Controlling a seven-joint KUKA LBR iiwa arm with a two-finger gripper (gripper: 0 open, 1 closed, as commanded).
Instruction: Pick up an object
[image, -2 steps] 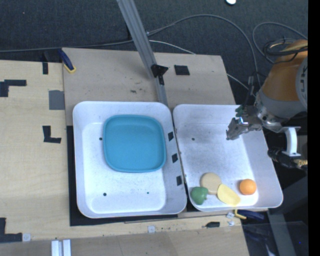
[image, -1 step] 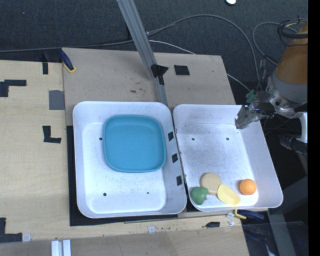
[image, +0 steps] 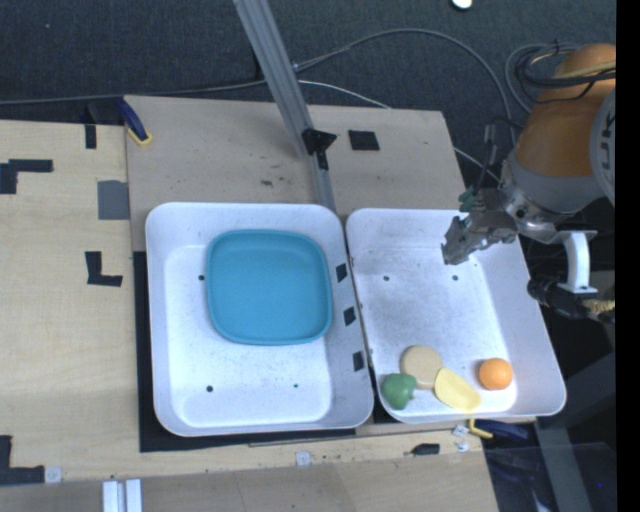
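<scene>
Along the near edge of the right bin (image: 430, 300) lie several small objects: a green piece (image: 398, 388), a tan round piece (image: 421, 362), a yellow piece (image: 456, 389) and an orange ball (image: 494, 374). My gripper (image: 456, 246) hangs over the far right part of this bin, well away from those objects. Nothing shows between its fingers.
A blue square plate (image: 268, 286) lies in the left bin (image: 180, 330). A grey metal pole (image: 290, 95) slants across the back of the bench. Cables (image: 420, 50) run behind the bins, and the arm's orange and grey body (image: 565, 130) stands at the right.
</scene>
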